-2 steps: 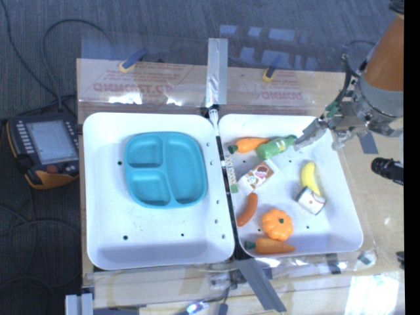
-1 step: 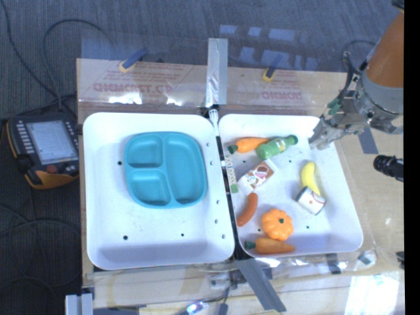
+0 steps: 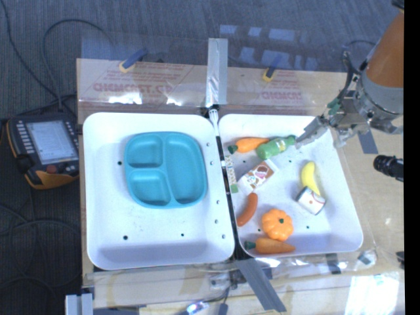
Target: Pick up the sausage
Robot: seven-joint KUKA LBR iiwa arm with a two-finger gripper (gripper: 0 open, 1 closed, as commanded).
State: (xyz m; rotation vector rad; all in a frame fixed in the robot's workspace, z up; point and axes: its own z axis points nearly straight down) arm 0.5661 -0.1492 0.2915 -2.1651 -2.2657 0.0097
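We're at the approach — the pincer hovers over the right bin's far corner, whether apart or together we cannot tell, and the sausage lies by the bin's left wall — next, we'd judge, a swing over and down.

The pale wooden bench carries two shallow white plastic bins side by side, touching along its middle: the left bin and the right bin. Clear plastic sheeting with red lettering lies along the bench's far edge.
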